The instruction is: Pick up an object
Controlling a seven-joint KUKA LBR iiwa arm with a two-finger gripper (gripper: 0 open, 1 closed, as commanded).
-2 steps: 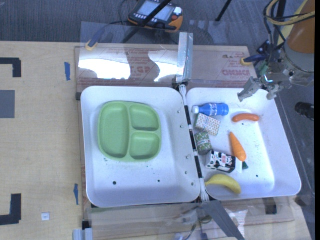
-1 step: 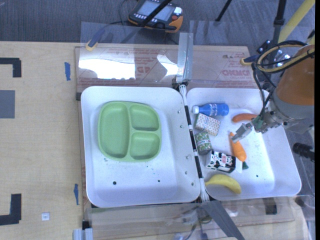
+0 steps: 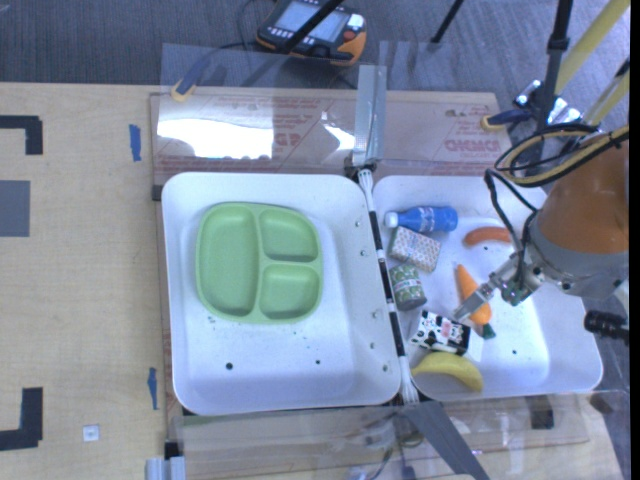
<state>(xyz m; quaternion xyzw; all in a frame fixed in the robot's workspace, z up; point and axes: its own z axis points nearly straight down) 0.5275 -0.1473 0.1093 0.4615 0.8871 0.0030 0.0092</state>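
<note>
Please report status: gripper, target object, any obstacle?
Gripper low over carrot in right bin. Nothing seen held. Black-and-white box and banana close by.

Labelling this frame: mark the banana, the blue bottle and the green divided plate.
banana (image 3: 450, 370), camera view, middle of its yellow curve.
blue bottle (image 3: 424, 218), camera view, blue body.
green divided plate (image 3: 232, 260), camera view, floor of its large compartment.
</note>
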